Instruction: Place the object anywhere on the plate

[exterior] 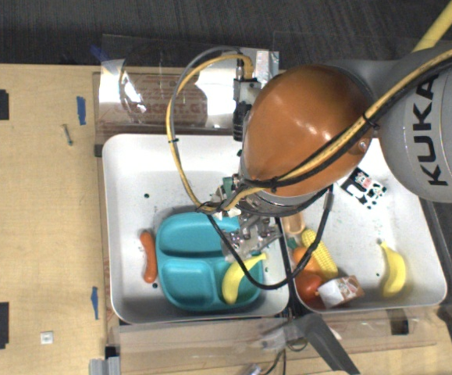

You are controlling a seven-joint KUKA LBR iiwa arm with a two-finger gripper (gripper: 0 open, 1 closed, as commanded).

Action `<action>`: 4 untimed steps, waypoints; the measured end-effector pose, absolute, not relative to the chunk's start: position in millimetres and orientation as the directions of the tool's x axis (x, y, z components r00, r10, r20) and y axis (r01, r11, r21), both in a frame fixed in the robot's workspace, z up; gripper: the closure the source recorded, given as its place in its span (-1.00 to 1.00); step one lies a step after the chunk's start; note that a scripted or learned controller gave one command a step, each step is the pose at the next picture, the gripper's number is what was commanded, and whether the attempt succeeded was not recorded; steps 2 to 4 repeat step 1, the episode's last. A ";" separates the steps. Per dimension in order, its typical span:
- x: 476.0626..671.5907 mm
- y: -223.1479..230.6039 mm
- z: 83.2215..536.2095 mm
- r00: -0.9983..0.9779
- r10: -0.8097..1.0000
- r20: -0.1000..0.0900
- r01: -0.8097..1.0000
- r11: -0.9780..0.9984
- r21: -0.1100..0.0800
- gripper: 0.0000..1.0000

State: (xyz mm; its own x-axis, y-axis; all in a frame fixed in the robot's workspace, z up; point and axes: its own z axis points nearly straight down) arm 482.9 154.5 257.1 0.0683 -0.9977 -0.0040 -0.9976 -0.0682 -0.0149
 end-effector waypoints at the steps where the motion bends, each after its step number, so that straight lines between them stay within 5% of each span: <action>1: 493.8 133.2 300.3 0.308 -0.951 -0.003 -0.951 -0.308 -0.008 1.00; 4: 493.8 133.2 300.3 0.308 -0.951 -0.003 -0.951 -0.308 -0.008 1.00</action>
